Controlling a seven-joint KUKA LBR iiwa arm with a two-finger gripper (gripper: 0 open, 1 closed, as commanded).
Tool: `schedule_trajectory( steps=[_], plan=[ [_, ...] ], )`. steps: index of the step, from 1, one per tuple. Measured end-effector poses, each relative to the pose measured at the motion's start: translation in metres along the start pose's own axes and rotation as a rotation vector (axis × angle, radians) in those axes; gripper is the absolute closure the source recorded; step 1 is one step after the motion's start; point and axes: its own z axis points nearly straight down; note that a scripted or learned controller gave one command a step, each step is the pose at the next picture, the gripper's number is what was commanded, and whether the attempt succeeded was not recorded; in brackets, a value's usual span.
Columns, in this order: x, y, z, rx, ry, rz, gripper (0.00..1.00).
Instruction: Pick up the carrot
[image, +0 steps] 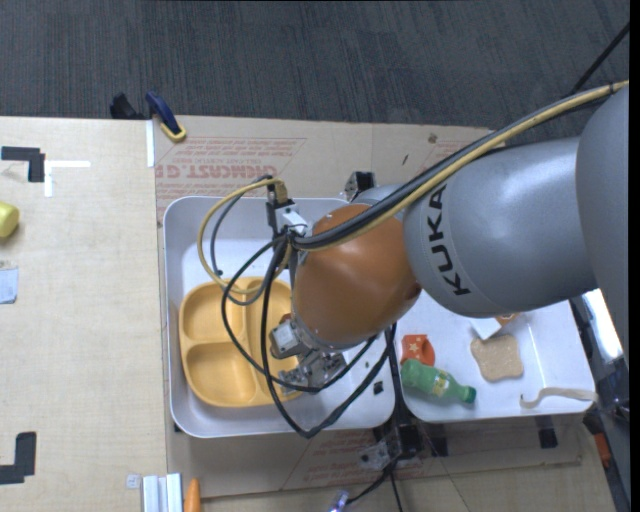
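Although the gripper (300, 365) hung low at six o'clock over the yellow divided tray (215, 345), I could not tell its state, and no carrot showed lifted, so the pick looked undone.

"KUKA" in black on the grey arm (520, 230); red mirrored lettering on the cardboard (230, 160) — seemingly illegible.

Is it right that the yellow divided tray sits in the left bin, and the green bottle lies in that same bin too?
Not quite. The yellow divided tray does sit in the left bin, but the green bottle lies in the right bin, beside a slice of bread. The camera view shows this.
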Motion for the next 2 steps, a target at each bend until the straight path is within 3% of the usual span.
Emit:
schedule_trajectory(
  steps=[1,2],
  plan=[
    [0.016,0.002,0.002,-0.010,0.016,-0.372,1.00],
    [0.033,-0.005,-0.005,0.025,0.020,-0.664,1.00]
  ],
)
